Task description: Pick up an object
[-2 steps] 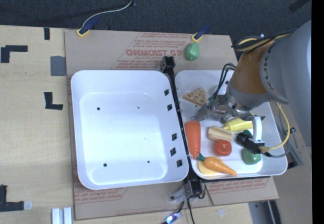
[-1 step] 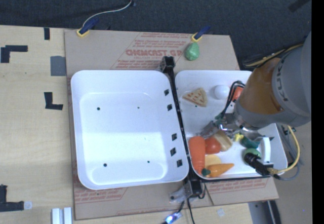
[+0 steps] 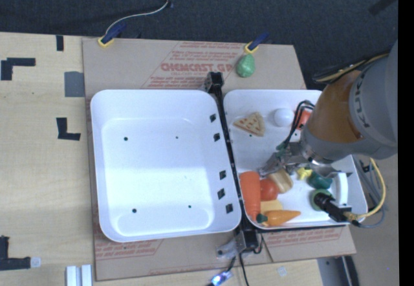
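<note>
The left bin [image 3: 155,165] sits on a cardboard sheet [image 3: 194,65] on the worktop [image 3: 39,149]; red print on the sheet reads "CHEMCAST", the rest being too small to make out. A green object [image 3: 246,66] lies on the sheet above the bins. The right bin [image 3: 259,100] holds a tan wedge [image 3: 250,124], a white ball [image 3: 283,116], a red-orange piece [image 3: 250,191] and an orange carrot [image 3: 283,217]. The end effector [image 3: 279,165] is low in the right bin, just above a tan block [image 3: 281,180]; its opening cannot be told, nor any contact.
</note>
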You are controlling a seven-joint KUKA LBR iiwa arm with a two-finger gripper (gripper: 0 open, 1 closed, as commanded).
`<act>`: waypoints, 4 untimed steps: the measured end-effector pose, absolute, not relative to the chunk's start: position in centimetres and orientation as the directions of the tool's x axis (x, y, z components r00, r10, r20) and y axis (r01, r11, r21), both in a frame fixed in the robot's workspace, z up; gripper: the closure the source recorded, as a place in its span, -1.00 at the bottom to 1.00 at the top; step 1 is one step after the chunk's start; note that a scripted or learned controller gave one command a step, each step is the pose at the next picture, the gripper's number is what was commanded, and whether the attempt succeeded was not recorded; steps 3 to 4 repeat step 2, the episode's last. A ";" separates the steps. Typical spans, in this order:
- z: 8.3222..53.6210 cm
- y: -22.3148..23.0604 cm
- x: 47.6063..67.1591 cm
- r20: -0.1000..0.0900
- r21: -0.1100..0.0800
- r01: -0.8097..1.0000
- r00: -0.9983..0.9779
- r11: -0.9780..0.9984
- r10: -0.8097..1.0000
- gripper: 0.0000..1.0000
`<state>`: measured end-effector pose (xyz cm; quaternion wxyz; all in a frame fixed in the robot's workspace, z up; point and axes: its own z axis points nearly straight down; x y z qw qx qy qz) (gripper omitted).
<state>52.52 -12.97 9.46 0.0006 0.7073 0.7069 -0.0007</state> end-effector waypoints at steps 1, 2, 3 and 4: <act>19.0 -3.3 53.8 0.002 0.007 1.000 -0.010 0.010 1.000 1.00; 18.3 5.2 49.5 0.003 -0.006 1.000 -0.009 0.009 1.000 1.00; 18.3 5.2 49.5 0.003 -0.006 1.000 -0.009 0.009 1.000 1.00; 18.3 5.2 49.5 0.003 -0.006 1.000 -0.009 0.009 1.000 1.00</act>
